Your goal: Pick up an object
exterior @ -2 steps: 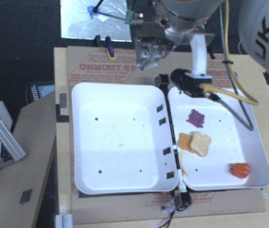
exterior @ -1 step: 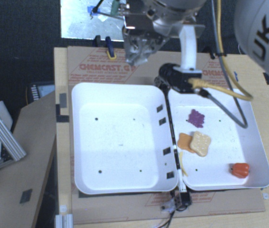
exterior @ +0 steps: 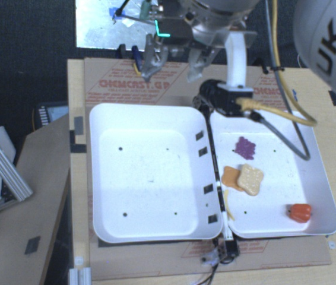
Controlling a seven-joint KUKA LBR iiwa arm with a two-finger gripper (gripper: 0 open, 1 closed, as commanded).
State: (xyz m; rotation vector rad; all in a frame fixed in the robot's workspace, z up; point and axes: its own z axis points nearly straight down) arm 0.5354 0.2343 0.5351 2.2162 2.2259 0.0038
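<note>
**Gripper up high, bins untouched**

I'm taking the hinge strip [exterior: 211,165] between the two bins as my reference. Left of it I see the left bin [exterior: 105,120], just bare white floor with a few dark dots. Right of it, the right bin [exterior: 325,203] holds four items: a purple grape cluster [exterior: 245,148] just right of the strip towards the far wall, an orange cheese slice [exterior: 231,177] right beside the strip, a tan cracker [exterior: 251,179] overlapping the slice's right edge, and a red-orange piece [exterior: 299,212] well right of the strip near the front corner.

The gripper [exterior: 173,66] hangs beyond the far end of the strip, over the brown board [exterior: 120,85]. Its fingers stand apart with nothing between them, touching no object.
</note>
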